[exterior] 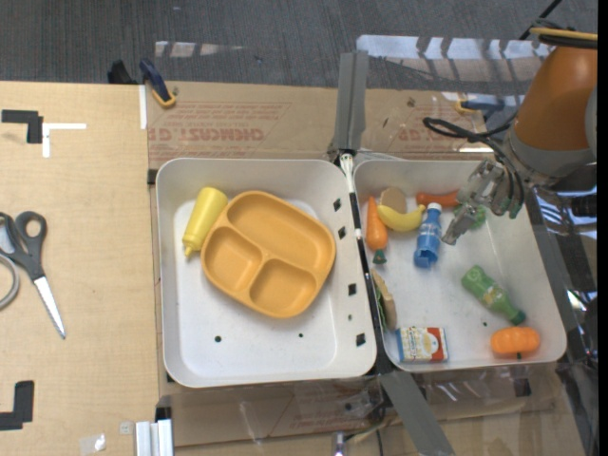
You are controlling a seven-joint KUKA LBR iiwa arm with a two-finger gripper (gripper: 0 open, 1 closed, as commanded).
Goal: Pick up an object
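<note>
On the far left of the worktop (76, 283) lies a pair of scissors (36, 264) with grey handles, blades pointing toward the near edge.

The left bin (180, 350) holds a yellow-orange divided tray (269, 253) with three compartments, set at a slant. A yellow bottle (202, 218) lies just beside the tray's left rim, touching or nearly touching it.

In the right bin (546, 274), by the left wall, an orange carrot-like piece (377, 231) stands next to a yellow banana (401, 218), with a brownish round item (393, 199) just behind the banana. A small orange-red object (439, 199) lies near the back wall. A blue bottle (428, 237) lies between the banana and the claw (465, 221), close to the claw's lower left and apart from its tips. Nearer the front sit a small red-and-white carton (421, 344), a green bottle (491, 294) lying at a slant, and an orange fruit-like piece (515, 341) in the front right corner.

The claw hangs over the back middle of the right bin, its fingers (460, 226) pointing down and left toward the blue bottle. Nothing shows between them; whether they are spread or closed I cannot tell. The arm's orange band (560, 98) rises to the upper right.
</note>
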